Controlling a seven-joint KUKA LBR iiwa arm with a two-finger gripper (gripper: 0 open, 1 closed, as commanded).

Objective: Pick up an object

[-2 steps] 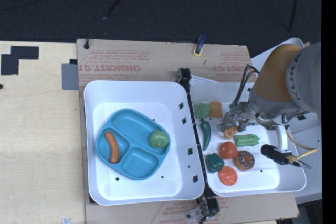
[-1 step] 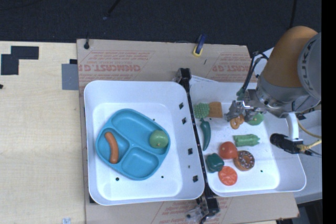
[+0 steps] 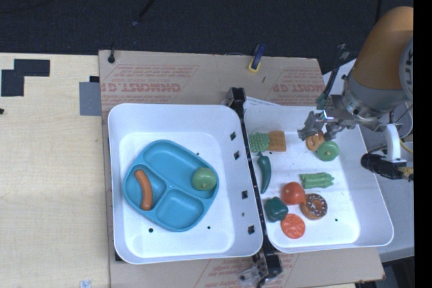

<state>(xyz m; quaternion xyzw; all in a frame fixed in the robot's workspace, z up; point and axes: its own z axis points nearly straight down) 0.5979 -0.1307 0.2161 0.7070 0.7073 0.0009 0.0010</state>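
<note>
The tabletop (image 3: 47, 179) is pale wood, with a sheet of cardboard (image 3: 169, 77) laid under two white bins. The left bin (image 3: 135, 118) holds a blue divided plate (image 3: 169, 209); a sausage (image 3: 143, 189) lies in the plate's left compartment and a green apple (image 3: 204, 178) sits at its right edge. The right bin (image 3: 351, 212) carries the smaller toy foods. The arm (image 3: 385, 57) reaches in from the right, grey with an orange band, and its hand (image 3: 322, 126) hangs over the upper right part of that bin. Whether the hand is spread or pressed together cannot be told from this angle. Just below the hand, touching or nearly so, are a small orange piece (image 3: 313, 142) and a green ball (image 3: 329, 151) side by side. Further left lie a green ridged piece (image 3: 258, 141) and a tan cracker (image 3: 277, 140), with a dark green pepper (image 3: 264, 170) beneath them by the divider. Lower down sit a light green vegetable (image 3: 316, 180), a red tomato (image 3: 292, 193), a doughnut (image 3: 314, 206), a dark teal lump (image 3: 275, 209) and a flat orange-red slice (image 3: 293, 226).
</note>
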